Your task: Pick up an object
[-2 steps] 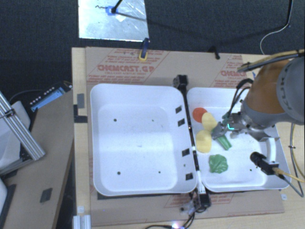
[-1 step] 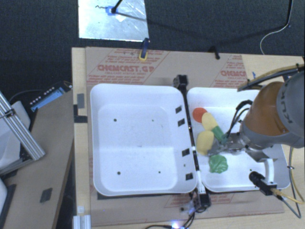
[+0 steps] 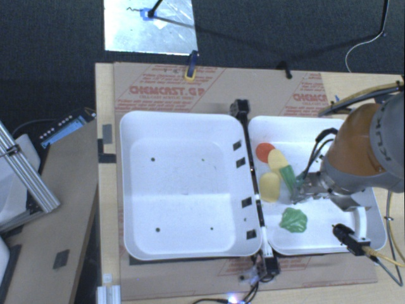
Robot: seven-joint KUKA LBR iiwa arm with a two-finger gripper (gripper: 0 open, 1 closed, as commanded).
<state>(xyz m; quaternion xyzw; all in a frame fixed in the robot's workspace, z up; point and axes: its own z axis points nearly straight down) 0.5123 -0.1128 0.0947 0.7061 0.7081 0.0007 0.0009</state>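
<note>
Since the fingers are hidden among dark wrist parts, end effector [image 3: 299, 192]: low in the right bin [image 3: 367, 230], just beside the green stick [image 3: 288, 176]; whether it is released or clenched cannot be told.
Nearest things: green stick and yellow piece [image 3: 270, 186] close on its left, leafy green toy [image 3: 293, 220] just below it.
Further: second yellow piece [image 3: 278, 160] and red ball [image 3: 264, 151] toward the bin's far left corner.
Handling: all look like small plastic play food, probably light, stiff and a little slick; rounded ones may roll.
Hold: across the stick's narrow width looks safest.
Arm [image 3: 364, 147]: reaches in from the right, bent down over the bin.
Left bin [image 3: 133, 170]: well apart from the work.
</note>
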